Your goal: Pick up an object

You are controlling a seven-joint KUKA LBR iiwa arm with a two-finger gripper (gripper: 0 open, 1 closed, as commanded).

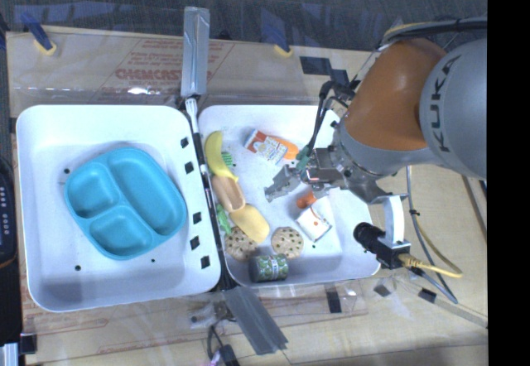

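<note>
While the hand (286,180) hangs low over the right bin (331,269), whether anything sits in it cannot be told. Items, 1 bin: banana (214,152), orange carton (270,145), 2 cookies (286,240), green can (269,267), crowded along the divider. Open floor lies mid-bin. Left bin (41,190): 1 blue tray (124,201).

two bins side by side. the left bin (33,190) holds a divided plate (124,201). in the right bin (248,117), a banana (214,152) lies along the left wall, a carton (270,146) to its right, two cookies (286,240) and a can (269,267) nearer the front edge.
</note>
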